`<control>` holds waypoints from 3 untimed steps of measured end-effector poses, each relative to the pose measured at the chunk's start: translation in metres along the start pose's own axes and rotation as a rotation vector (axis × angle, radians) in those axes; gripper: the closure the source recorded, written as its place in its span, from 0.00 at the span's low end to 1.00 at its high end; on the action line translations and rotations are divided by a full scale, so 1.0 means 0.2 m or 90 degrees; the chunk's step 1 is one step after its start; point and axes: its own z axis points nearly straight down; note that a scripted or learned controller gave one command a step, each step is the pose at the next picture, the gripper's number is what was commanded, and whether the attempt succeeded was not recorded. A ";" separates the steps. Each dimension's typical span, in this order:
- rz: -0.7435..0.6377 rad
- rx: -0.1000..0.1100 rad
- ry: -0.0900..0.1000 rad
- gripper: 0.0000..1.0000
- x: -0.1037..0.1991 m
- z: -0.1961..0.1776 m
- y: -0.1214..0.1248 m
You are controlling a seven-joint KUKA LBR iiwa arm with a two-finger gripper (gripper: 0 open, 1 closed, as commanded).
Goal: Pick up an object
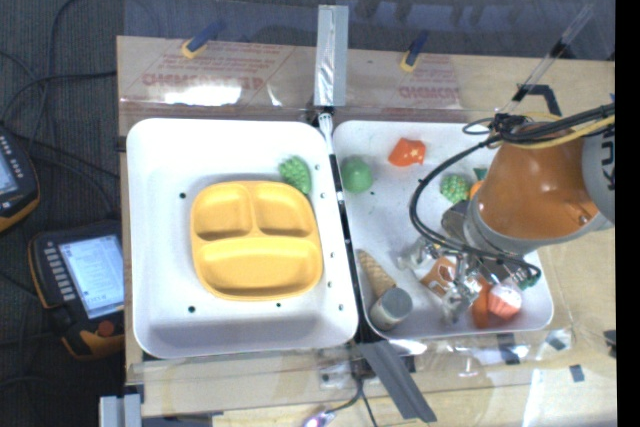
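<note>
Where the arm reaches in from your right, operator, you will find it low over the near part of the right bin, its orange band covering much of that bin's right half.

Gripper: metal parts show just below the orange band, down among the small objects; you cannot tell from this view how it is set or whether anything sits in it.

Right bin, contents:
- orange-red piece, far side, lying apart from the arm.
- plain green ball, far-left corner, near the divider.
- knobbly green piece, just beside the orange band, partly ringed by a black cable.
- grey cylinder, near-left corner, lying on the floor of the bin.
- tan cone-shaped piece, touching or just beside the grey cylinder, on its far side.
- orange-and-white piece, right at the gripper's metal parts.
- red round object, near-right, close against the gripper.

Left bin, contents:
- yellow compartment tray, centred, flat.
- leafy green object, at the tray's far-right corner, touching or overlapping its rim.
</note>
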 end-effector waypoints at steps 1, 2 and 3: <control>0.012 0.001 0.001 0.00 -0.09 0.01 0.09; 0.012 0.003 -0.002 1.00 -0.10 -0.04 0.09; 0.128 -0.002 0.002 1.00 -0.37 0.01 -0.02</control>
